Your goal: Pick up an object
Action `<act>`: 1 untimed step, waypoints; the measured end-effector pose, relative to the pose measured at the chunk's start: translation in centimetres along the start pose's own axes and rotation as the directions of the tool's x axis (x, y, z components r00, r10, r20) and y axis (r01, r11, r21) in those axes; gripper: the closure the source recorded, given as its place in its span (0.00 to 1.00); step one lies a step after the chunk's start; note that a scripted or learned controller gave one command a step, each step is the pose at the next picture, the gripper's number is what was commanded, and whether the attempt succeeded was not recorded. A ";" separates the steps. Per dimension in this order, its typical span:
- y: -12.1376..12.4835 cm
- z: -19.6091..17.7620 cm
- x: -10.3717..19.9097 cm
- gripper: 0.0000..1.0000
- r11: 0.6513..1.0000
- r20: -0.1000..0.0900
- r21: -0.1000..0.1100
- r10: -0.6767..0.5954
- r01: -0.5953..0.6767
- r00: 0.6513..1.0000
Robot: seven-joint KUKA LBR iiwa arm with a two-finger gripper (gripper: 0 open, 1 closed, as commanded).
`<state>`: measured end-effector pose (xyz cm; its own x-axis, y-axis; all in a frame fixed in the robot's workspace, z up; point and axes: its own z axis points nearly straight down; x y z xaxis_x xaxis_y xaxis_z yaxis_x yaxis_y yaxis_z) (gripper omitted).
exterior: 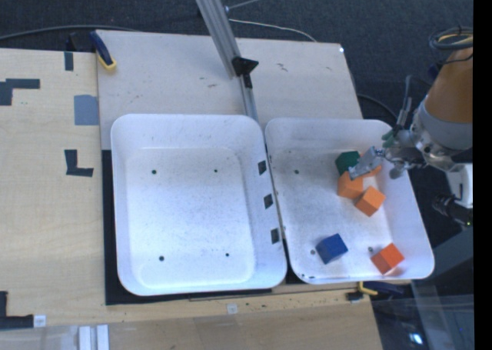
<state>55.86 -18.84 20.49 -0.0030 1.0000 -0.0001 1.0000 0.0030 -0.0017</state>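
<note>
All the blocks are in the right bin point(307, 141). Toward its far right side there's a little cluster: a green block point(347, 161), an orange block point(350, 185) touching it on the near side, and a second orange block point(370, 201) just beside that one, a bit nearer and to the right. Down at the near end sits a blue block point(331, 248), and further right, close to the near right corner, a third orange block point(387, 258) — those two are well apart from the cluster.

The gripper point(370, 162) comes in from the right and hangs right over the cluster, its tip just beside the green block and above the first orange one. The fingers are a grey blur from this angle, so I can't tell if they're apart or together — and nothing is visibly between them. Behind it is the arm point(450, 102) with its orange band.

The left bin point(127, 187) sits right alongside, rims touching. A metal pole point(215, 14) slants across the bench point(46, 125) from the far side down to where the bins meet.
</note>
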 end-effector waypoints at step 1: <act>1.1 -0.1 -1.5 0.00 1.000 0.000 -0.001 0.001 -0.001 1.000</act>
